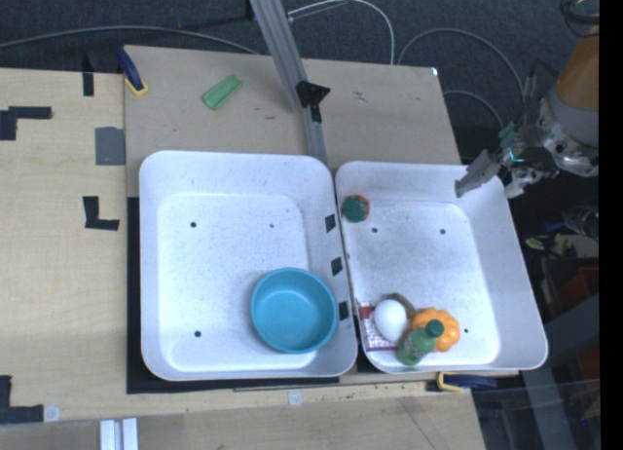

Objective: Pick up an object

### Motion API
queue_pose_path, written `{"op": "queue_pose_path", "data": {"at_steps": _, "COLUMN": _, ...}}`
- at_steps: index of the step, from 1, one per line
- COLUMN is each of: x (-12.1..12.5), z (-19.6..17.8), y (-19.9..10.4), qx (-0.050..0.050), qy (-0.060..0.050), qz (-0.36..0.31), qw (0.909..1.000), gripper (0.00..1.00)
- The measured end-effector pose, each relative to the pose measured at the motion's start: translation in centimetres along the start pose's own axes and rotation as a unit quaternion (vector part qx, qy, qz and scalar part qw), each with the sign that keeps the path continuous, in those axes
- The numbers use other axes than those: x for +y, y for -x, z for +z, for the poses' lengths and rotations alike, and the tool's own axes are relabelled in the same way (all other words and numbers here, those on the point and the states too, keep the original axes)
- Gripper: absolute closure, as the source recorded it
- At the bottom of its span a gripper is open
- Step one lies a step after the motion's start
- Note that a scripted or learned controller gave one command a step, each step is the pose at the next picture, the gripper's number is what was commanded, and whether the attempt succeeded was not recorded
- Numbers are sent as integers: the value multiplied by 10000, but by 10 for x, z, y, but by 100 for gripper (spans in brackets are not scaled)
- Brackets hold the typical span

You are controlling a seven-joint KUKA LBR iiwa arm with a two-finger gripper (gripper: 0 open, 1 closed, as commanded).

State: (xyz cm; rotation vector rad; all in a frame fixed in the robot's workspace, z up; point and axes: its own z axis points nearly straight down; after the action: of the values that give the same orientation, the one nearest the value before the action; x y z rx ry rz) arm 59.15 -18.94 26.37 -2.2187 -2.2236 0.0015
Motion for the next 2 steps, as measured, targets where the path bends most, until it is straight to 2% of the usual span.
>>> {"op": "queue_pose_path", "data": {"at_steps": 1, "x": 0, "z": 0, "y": 0, "qx": -1, "qy": 0, "qz": -1, "qw": 10000, "gripper": 0}}
{"op": "queue_pose_path", "data": {"at_steps": 2, "x": -3, "z": 48, "y": 8, "qx": 0, "qy": -27, "qz": 9, "qw": 10000, "gripper": 0}}
